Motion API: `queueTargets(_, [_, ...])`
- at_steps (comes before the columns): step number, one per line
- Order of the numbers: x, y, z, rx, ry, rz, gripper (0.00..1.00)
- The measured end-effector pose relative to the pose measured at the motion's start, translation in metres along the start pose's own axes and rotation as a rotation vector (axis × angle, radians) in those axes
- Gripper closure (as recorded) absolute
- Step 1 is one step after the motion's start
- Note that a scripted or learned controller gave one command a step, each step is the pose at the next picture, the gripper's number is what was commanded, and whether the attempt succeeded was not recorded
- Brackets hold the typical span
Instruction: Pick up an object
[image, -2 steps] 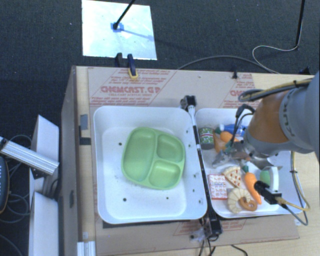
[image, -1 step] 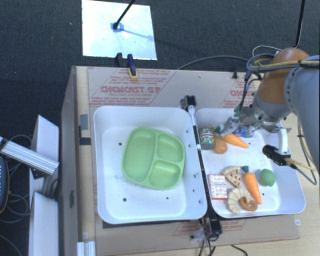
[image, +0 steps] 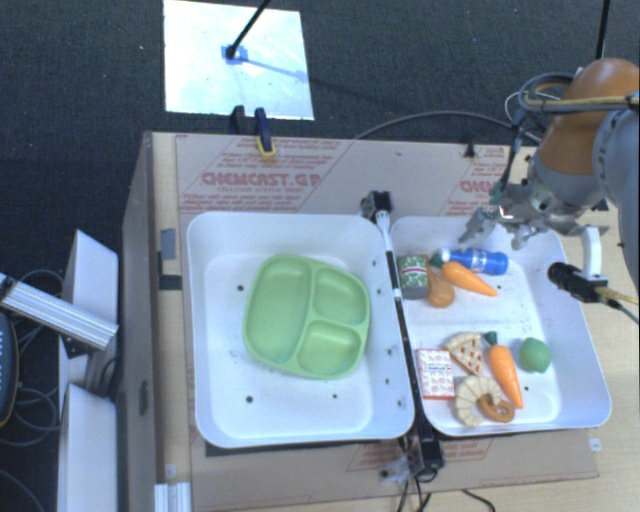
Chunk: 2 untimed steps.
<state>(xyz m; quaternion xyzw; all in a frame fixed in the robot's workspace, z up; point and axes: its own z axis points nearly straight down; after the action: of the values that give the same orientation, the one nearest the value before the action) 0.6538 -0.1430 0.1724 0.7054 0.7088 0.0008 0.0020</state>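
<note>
Gripper (image: 500, 222) hangs over the right bin's (image: 585, 395) far edge; its opening cannot be judged. Nothing lifted: blue bottle (image: 482, 262), just below it, lies in the bin. Pick outstanding.

One fixed camera high above the bench (image: 300, 165), slanting down over both white bins (image: 215, 330), moderately distant.

Toy foods (image: 470, 345) scattered in right bin (image: 580, 350), carrots, blue bottle lying flat

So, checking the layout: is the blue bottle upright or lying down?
Lying down: the blue bottle rests on its side in the right bin, beside a carrot.
</note>
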Motion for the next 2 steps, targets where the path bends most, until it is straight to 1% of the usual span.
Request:
queueTargets(1, [0.015, -0.025, 0.077, 0.011, 0.003, 0.004, 0.00])
queueTargets(2, [0.008, 0.017, 0.017, -0.002, 0.000, -0.001, 0.00])
